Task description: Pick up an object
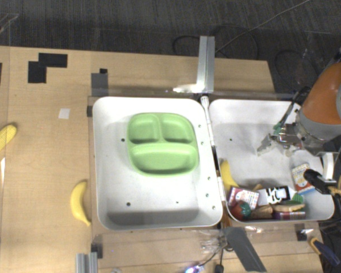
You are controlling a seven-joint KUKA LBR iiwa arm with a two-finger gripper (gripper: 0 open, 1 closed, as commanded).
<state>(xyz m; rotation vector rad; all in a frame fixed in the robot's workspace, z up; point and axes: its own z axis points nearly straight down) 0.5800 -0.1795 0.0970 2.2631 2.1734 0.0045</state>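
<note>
Clutter along the near edge of the right bin [244,124] is hard to sort: small packets and toy food lie piled together [267,201], with a yellow banana-like piece [227,175] against the bin's left wall. The arm [329,104] is cut off at the frame's right edge, its orange band above the wrist. The gripper [271,144] hangs over the right bin's bare floor, fingers spread apart with nothing between them. A green divided plate [159,143] sits in the left bin [108,169].
</note>
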